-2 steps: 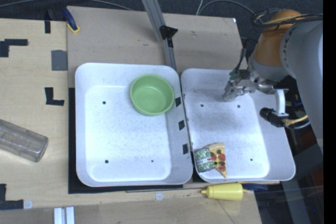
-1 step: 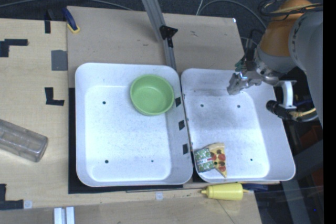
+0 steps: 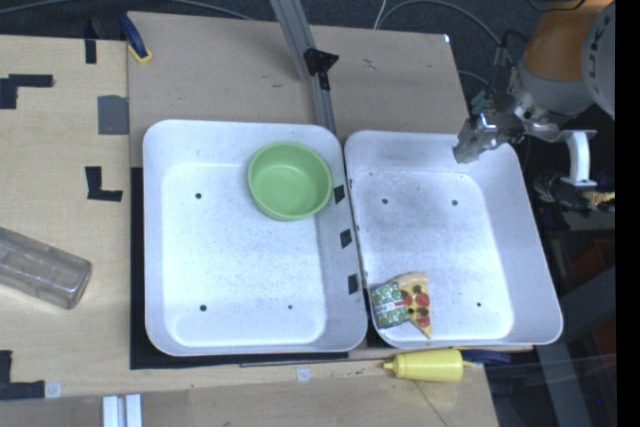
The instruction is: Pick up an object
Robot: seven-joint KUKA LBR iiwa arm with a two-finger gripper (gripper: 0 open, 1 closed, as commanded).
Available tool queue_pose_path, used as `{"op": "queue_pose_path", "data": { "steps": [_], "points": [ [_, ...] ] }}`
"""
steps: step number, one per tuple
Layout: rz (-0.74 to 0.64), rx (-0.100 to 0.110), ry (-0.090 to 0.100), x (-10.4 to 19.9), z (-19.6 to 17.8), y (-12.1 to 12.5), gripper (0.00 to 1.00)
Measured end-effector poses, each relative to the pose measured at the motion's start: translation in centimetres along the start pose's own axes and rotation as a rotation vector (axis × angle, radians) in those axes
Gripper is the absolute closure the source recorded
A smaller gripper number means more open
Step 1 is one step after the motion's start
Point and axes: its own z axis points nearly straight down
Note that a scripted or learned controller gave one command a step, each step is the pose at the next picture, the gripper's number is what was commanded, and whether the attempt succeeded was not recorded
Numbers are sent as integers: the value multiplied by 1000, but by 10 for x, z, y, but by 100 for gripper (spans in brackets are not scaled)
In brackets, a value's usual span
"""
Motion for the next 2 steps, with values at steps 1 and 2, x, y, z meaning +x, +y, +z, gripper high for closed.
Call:
{"op": "queue_pose_path", "data": {
  "steps": [1, 2],
  "points": [
    [-1, 0, 0, -7, -50, 7, 100],
    [-3, 8, 3, 41, -45, -23, 100]
  ]
}}
